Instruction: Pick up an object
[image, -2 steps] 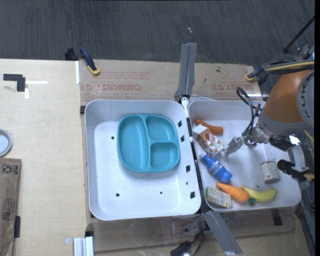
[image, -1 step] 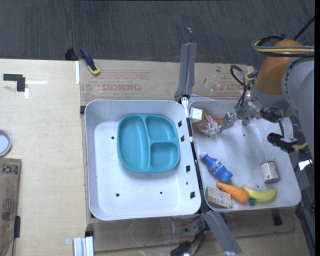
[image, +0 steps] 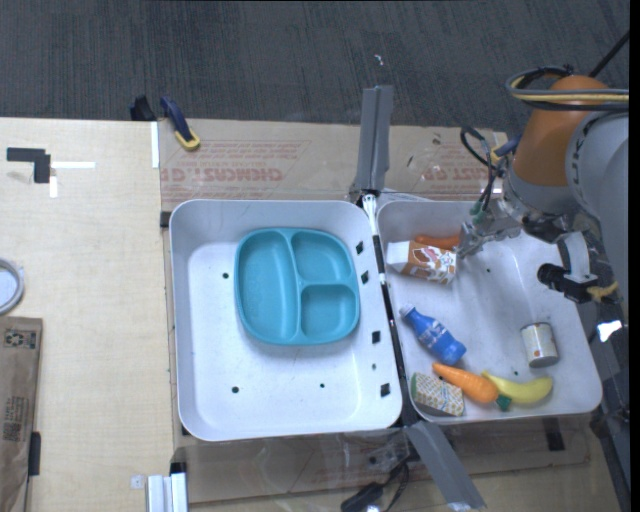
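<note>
The right bin (image: 500, 285) holds several objects. An orange and white packet (image: 425, 258) lies at its back left. A blue bottle (image: 433, 335) lies in the middle. A silver can (image: 539, 343) is at the right. An orange carrot (image: 465, 382), a yellow banana (image: 520, 388) and a pale wedge-shaped piece (image: 438, 396) lie along the front wall. My gripper (image: 473, 238) hangs low at the back of this bin, right beside the packet's right end. Whether it touches the packet I cannot tell.
The left bin (image: 205, 330) carries a blue divided plate (image: 297, 285). A grey post (image: 374, 140) rises behind the wall between the two bins. The arm's orange band (image: 555, 135) and grey body stand over the right bin's back right corner.
</note>
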